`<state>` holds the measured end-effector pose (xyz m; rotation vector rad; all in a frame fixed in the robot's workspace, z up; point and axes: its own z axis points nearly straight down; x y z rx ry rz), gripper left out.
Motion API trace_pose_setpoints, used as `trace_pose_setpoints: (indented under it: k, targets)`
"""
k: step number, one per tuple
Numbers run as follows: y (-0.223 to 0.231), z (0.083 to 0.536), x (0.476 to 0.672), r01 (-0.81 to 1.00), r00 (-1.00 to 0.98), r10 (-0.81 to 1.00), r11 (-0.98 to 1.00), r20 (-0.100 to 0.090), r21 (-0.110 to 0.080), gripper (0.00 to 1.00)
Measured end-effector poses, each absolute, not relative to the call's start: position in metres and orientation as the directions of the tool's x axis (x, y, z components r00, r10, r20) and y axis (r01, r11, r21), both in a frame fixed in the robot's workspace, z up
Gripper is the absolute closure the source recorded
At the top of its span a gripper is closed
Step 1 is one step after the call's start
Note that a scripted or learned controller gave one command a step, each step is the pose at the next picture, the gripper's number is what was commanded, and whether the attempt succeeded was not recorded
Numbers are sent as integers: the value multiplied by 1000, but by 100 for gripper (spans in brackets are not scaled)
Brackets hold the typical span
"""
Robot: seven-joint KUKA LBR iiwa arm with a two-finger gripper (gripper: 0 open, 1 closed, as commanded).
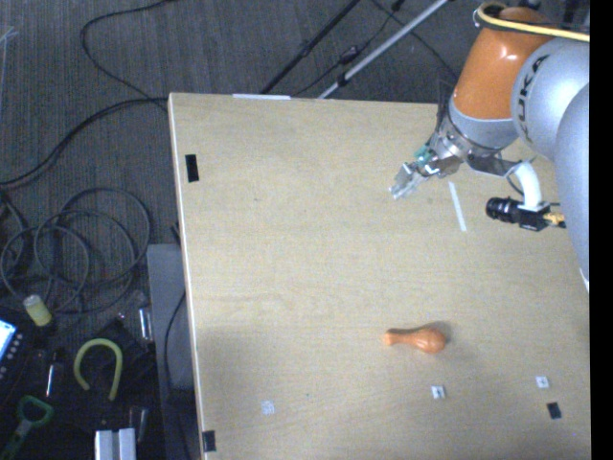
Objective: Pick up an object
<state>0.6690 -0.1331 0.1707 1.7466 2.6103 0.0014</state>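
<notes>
Claw (406, 184): near bench (287, 257) far edge, right of centre, grip state cannot be told. Orange pear-shaped object (418, 338): lying on bench toward near edge, well apart from claw

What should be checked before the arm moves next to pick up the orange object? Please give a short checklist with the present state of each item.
1. Orange object in plain view on the wooden board: ok.
2. Nothing lying against the object: ok.
3. Gripper above the object: not ok; it is far up the board, near the arm.
4. Nothing between the gripper's fingers: cannot tell, too small and blurred.
5. Board between gripper and object bare of obstacles: ok; the white stick lies to the side.
</notes>
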Motion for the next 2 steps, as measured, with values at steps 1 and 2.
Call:
trace_pose_setpoints:
  k: [1,2]
  targets:
    - [-50,184,664,906,-423,906,423,0,-1,100]
    - [-101,214,668,839,-544,839,544,-3,0,100]
